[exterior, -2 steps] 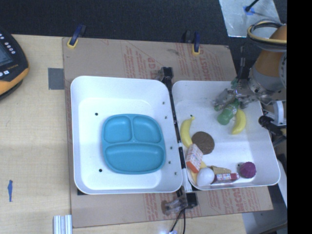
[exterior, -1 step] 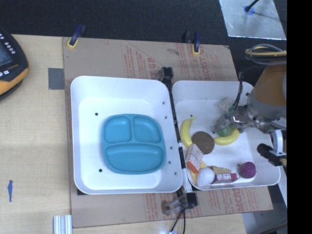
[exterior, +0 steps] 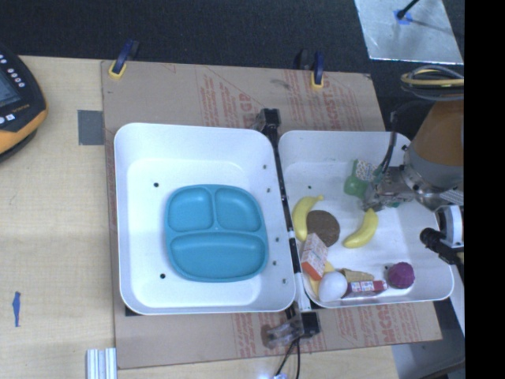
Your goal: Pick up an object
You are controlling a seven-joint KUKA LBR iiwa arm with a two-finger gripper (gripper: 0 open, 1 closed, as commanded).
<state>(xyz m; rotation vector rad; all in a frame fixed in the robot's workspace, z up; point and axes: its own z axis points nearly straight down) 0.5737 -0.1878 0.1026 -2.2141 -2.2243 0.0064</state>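
While the gripper (exterior: 382, 195) hangs low over the right bin (exterior: 316, 144), its small dark fingers sit just right of a green object (exterior: 354, 185) and just above the upper tip of a banana (exterior: 362, 230); how far apart the fingers stand cannot be told at this size, and nothing is plainly seen between them. That banana lies tilted in the middle of the right bin, its lower end pointing toward the bin's centre. A second banana (exterior: 304, 213) curves near the bin's left wall, touching a brown round object (exterior: 323, 227) on its right. Below these, crowded along the bin's near side, lie a red-and-white packet (exterior: 314, 257), a white egg-like ball (exterior: 332, 285), a flat red-labelled item (exterior: 364, 287) and, toward the right corner, a purple round object (exterior: 401, 275). A small patterned white piece (exterior: 363, 169) lies just above the green object. The arm (exterior: 436, 144), with its orange band, reaches in from the right and covers the bin's right rim, and a dark cable runs down along it to the wrist. The left bin (exterior: 134, 212) holds a blue divided plate (exterior: 215, 232) at its centre, well apart from the gripper. Both bins rest on a brown cardboard sheet (exterior: 197, 93) held by blue and yellow clamps (exterior: 121, 58) at its far edge, and a yellow and black handheld device (exterior: 16, 101) lies at the bench's left edge
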